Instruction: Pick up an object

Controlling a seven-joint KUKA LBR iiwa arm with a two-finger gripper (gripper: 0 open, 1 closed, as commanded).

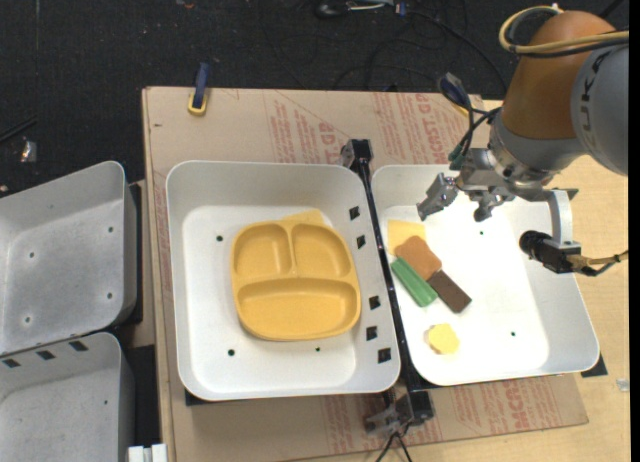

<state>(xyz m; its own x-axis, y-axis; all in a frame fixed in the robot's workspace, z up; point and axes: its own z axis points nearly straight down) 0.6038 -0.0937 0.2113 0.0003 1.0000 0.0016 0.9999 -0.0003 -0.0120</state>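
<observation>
In the right bin lie a pale yellow wedge, an orange-brown piece, a green bar, a dark brown bar and a small yellow lump. They cluster at the bin's left side. My gripper hangs over the bin's upper middle, up and to the right of the cluster. Its two fingers are spread apart, with nothing between them.
The left bin holds a yellow divided tray. A black clamp strip runs between the bins. Grey metal lids lie at the far left. Cables hang by the arm at the right.
</observation>
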